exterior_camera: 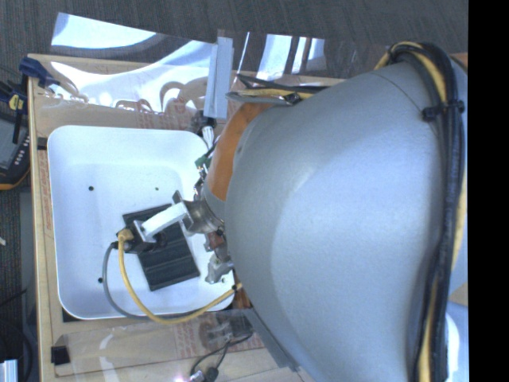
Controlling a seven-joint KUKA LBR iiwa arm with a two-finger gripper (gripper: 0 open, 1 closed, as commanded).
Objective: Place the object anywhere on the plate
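My gripper [213, 255] hangs low over the right side of the left white bin [87, 213], close to its right wall. The large grey arm [342, 213], with its orange band [227, 153], reaches in from the right. It hides everything on the bench to the right of the left bin. The bin floor that I can see is bare white with a few small dark specks.
Behind the left bin runs a wooden bench edge [119, 102] with a shiny sheet on it. A grey upright post [216, 78] stands at the back, between the two bins. Dark floor lies to the left of the bench.
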